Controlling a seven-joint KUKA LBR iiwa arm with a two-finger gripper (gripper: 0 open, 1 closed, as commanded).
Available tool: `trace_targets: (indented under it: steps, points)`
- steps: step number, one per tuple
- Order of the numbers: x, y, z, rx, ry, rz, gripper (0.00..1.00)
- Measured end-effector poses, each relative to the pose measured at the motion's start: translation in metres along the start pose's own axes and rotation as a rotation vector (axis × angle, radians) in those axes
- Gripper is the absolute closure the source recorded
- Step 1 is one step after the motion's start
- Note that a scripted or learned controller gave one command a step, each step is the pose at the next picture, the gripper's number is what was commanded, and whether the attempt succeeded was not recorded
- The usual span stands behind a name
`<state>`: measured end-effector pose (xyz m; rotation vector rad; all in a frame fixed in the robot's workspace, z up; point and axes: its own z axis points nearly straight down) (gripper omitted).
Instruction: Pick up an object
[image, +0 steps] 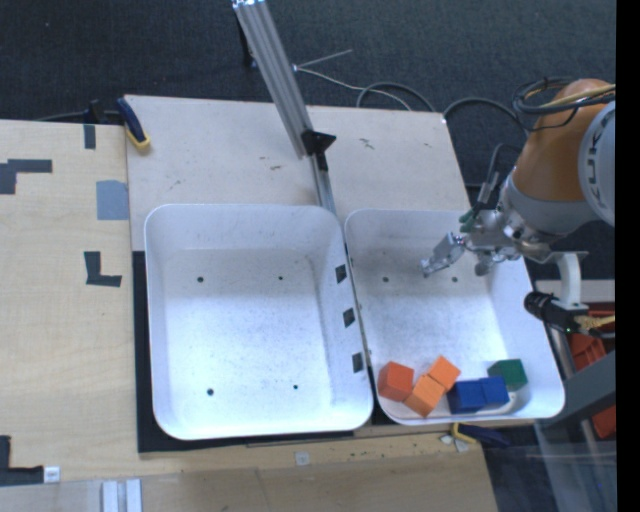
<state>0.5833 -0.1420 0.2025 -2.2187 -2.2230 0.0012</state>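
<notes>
Several small blocks lie along the near edge of the right bin (400, 300): an orange cube (396, 381), two more orange blocks (433, 386) beside it, two blue cubes (478, 394) and a green block (510, 373) at the near right corner. My gripper (441, 256) hangs over the far part of the right bin, pointing left, well away from the blocks. Nothing is between its fingers.
The left bin (250, 320) sits next to the right one, separated by a rim with black clips. A metal rail (285, 90) slants down from the top toward the bins' shared far corner. Cables lie on the bench behind the right bin.
</notes>
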Motion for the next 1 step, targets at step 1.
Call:
trace_targets:
  steps: [1]
  points:
    - [-0.0121, 0.0537, -0.1645, -0.01, -0.003, -0.001, 0.0]
